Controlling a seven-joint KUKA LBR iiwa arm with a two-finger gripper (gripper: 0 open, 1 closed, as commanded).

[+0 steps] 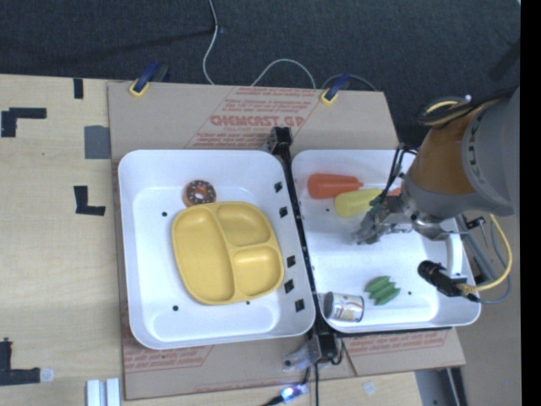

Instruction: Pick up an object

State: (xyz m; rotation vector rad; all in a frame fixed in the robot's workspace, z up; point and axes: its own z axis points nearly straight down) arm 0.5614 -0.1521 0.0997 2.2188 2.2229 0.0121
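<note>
In the right bin lie an orange carrot, a yellow pepper-like piece, a green object and a small silver can on its side. My gripper hangs low over the right bin's middle, just below and right of the yellow piece. Nothing is visible between its dark fingers. The grey arm with its orange band reaches in from the right.
The left bin holds a yellow divided plate and a small chocolate donut. A black divider separates the bins. Cables run over the cardboard behind the bins.
</note>
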